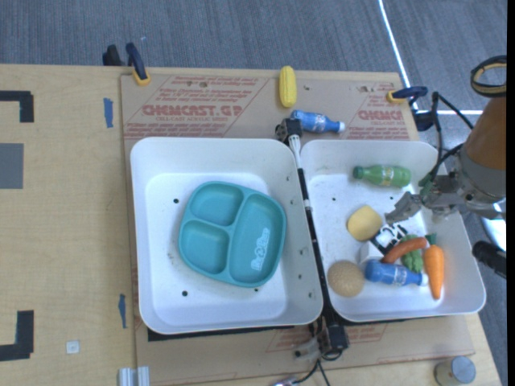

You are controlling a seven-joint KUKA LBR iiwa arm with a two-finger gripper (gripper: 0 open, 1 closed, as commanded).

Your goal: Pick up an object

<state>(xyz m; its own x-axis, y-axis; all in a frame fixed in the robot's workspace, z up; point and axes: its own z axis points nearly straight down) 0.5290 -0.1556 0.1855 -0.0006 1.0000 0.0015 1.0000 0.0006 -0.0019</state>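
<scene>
We see a tan surface [64, 240] carrying two shallow white bins side by side. The left bin [153, 215] holds a teal divided plate [232, 233] lying flat near its middle. The right bin [338, 171] holds the loose things: a green bottle [383, 174] lying on its side toward the far wall, a yellow lemon [364, 222] near the centre, a tan ball [346, 278] near the front left, a blue bottle [393, 273] lying just right of the ball, an orange carrot [435, 270] along the right side, and a smaller orange and green vegetable [405, 248] between the lemon and the carrot. A small black and white thing [392, 234] sits just beside the lemon; we cannot tell what it is.

The grey arm [488, 147] reaches in from the right over the right bin. Its claw [405, 207] hangs just right of the lemon and above the small vegetable, with nothing visibly between its fingers; we cannot tell how wide they stand.

Behind the bins, on the cardboard [201, 107], lie a yellow corn cob [287, 86] and another blue bottle [316, 122].
</scene>
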